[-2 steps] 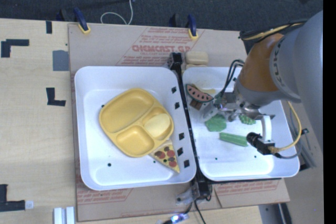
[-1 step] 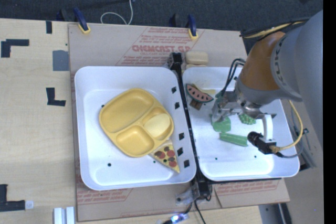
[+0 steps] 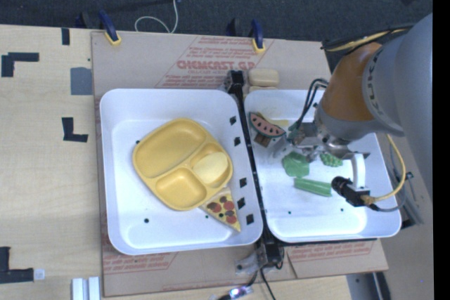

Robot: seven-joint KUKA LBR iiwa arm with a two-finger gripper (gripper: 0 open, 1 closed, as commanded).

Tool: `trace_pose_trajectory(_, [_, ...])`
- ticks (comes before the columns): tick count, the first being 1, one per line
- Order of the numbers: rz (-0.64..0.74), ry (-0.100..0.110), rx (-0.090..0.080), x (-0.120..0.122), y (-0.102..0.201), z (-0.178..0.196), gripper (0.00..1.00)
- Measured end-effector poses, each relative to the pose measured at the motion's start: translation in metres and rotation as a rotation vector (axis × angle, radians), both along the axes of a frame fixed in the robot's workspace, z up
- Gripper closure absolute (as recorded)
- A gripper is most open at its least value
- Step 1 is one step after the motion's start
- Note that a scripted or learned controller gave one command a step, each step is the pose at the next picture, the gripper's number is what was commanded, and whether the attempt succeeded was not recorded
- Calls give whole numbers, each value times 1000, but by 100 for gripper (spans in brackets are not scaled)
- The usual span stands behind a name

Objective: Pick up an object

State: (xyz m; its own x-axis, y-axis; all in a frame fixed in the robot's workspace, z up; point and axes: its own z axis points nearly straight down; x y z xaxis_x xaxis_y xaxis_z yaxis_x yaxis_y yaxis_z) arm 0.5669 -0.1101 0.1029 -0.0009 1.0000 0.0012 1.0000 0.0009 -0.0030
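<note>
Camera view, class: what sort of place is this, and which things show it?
Probably a robotics lab test bench: a grey robot arm with an orange band reaches over two shallow white plastic bins, which rest on clamped brown cardboard.

Glossy plastic bins (image 3: 112, 172) — matt cardboard sheet (image 3: 176, 60)

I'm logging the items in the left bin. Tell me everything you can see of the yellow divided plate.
The yellow divided plastic plate lies flat in the left white bin, turned at a slant. It has three compartments: one large, two smaller. A pale yellow rounded piece sits in one of the smaller ones. A toy pizza slice touches its lower right rim.
</note>
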Motion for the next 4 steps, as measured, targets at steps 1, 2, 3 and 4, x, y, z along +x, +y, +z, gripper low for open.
trace_pose_trajectory(1, [0,-11,-5,-47,10,-16,0])
trace_pose_trajectory(2, [1,-5,-1,-19,-5,-17,0])
trace_pose_trajectory(3, [1,-10,2,-17,-3,-4,100])
trace_pose_trajectory(4, [1,-9,2,-17,-3,-5,0])
